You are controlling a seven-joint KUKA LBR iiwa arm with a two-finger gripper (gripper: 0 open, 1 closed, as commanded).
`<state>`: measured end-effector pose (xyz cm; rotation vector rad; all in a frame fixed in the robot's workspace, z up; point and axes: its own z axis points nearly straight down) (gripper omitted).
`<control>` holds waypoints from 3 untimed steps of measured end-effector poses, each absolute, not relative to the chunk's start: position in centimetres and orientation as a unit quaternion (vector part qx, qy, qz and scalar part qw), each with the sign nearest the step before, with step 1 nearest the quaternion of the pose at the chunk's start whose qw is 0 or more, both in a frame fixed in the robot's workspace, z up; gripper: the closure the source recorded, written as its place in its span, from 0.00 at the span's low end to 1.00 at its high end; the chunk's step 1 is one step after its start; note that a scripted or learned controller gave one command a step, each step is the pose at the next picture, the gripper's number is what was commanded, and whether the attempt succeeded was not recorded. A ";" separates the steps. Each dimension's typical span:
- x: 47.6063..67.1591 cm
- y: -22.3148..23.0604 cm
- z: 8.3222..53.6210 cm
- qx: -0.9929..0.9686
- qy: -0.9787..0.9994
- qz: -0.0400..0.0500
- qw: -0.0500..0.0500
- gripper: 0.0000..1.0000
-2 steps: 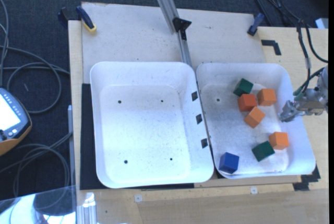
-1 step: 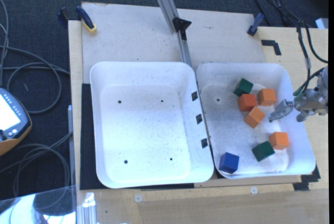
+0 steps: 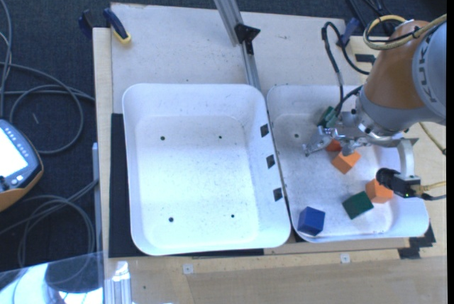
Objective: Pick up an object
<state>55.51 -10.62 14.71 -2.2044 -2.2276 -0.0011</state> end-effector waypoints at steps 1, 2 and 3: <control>59.3 -17.2 10.0 -0.708 -0.706 0.000 -0.003 0.00; 59.2 -16.9 11.2 -0.706 -0.708 0.000 -0.001 1.00; 59.2 -16.9 11.2 -0.706 -0.708 0.000 -0.001 0.00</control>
